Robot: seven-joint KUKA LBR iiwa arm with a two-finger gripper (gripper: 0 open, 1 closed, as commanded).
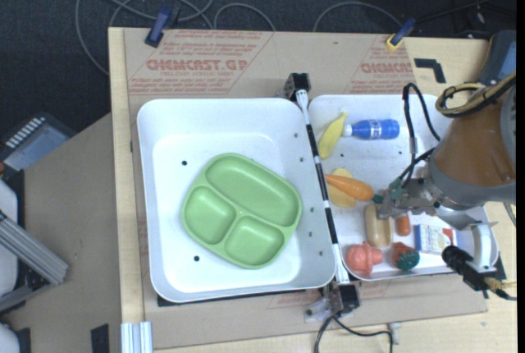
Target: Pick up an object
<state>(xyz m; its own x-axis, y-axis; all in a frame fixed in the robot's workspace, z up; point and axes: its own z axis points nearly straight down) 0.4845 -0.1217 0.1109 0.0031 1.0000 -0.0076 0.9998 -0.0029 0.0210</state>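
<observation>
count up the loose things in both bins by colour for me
Green: 1, the divided plate in the left bin
Yellow: 1, the banana
Blue and white: 1, the bottle
Orange: 1, the carrot
Tan: 1, the bread roll
Pink: 1, the peach-like piece
Red with green: 1, the strawberry-like piece
Total: 7, not counting what the arm hides in the right bin

One fixed camera overhead, slanting down (both bins (156, 179) visible).

Two white bins (156, 179). One green divided plate (240, 210). One banana (331, 135), one blue bottle (373, 130), one carrot (349, 187), one strawberry (405, 255), one pink toy (364, 258).
</observation>
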